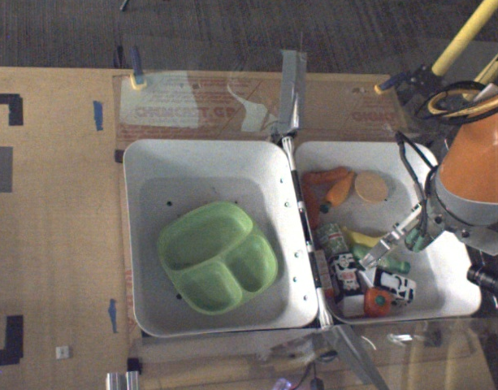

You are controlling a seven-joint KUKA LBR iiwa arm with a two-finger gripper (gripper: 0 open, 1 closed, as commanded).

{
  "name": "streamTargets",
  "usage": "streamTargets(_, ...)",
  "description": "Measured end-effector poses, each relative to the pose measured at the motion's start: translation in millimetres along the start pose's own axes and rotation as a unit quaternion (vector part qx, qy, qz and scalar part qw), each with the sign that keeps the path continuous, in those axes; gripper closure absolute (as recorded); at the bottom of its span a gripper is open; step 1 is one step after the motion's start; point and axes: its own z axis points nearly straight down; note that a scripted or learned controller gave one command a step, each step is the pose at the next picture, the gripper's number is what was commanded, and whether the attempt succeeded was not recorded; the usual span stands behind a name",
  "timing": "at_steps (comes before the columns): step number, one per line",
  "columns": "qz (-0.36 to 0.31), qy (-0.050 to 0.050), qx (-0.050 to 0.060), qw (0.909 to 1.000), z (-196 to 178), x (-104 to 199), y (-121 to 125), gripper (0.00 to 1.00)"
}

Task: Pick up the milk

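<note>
White plastic makes up both bins: the left bin (143, 185) carries a single green divided plate (218, 256) with three compartments, and the right bin (452, 291) carries a small heap of toy groceries. I count two cartons with black-and-white cow patches, one milk carton (345, 273) standing near the bin's 8 o'clock corner and a second cow-patched carton (393, 285) lying just toward 3 o'clock of it. There is one round tan disc (371, 188) up at 12 o'clock, one orange carrot-like piece (339, 190) on a red packet (318, 193), one green can (331, 237), one yellow piece (364, 239), and one red-orange item (376, 301) at 6 o'clock. The gripper (381, 250) slants down from 3 o'clock, its fingers a little parted with nothing between them, the tips sitting just above the second carton and near the yellow piece; whether they touch anything I cannot tell. The orange-banded arm (469, 169) is cut off at the right edge and covers part of the bin's far side.
</note>
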Motion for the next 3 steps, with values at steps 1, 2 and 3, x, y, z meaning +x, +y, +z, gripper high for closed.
streamTargets(1, 0.040, -0.003, -0.002, 0.9992, -3.2, 9.6, 18.7, 0.00)
streamTargets(2, 0.041, -0.002, -0.001, 0.9991, -10.5, 8.8, 18.7, 1.00)
streamTargets(3, -0.014, -0.003, -0.002, 0.9999, -71.5, -18.0, -12.5, 1.00)
